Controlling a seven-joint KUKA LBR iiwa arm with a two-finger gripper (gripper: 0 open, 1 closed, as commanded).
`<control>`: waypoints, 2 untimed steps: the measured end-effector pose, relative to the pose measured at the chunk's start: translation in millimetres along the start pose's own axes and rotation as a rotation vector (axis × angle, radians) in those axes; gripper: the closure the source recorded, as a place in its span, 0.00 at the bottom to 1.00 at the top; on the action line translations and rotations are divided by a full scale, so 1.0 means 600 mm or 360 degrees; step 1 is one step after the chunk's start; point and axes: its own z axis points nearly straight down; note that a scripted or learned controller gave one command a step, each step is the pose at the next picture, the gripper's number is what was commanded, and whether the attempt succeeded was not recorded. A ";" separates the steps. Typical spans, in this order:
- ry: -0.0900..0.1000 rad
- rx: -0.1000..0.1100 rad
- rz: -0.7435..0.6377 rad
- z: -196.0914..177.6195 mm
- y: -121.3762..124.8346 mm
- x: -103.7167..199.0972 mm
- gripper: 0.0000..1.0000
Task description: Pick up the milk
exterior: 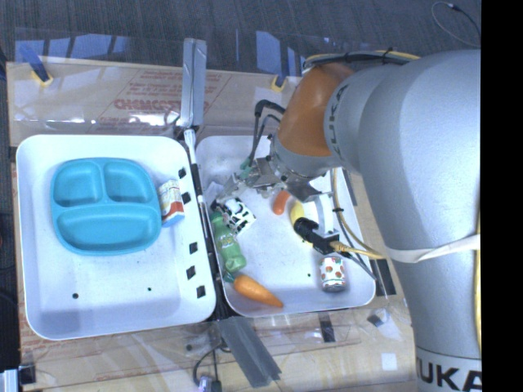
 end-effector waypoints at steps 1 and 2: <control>-0.0001 0.0012 -0.0202 -0.011 0.022 -0.077 0.00; 0.0005 0.0026 -0.0314 0.035 0.013 -0.017 0.00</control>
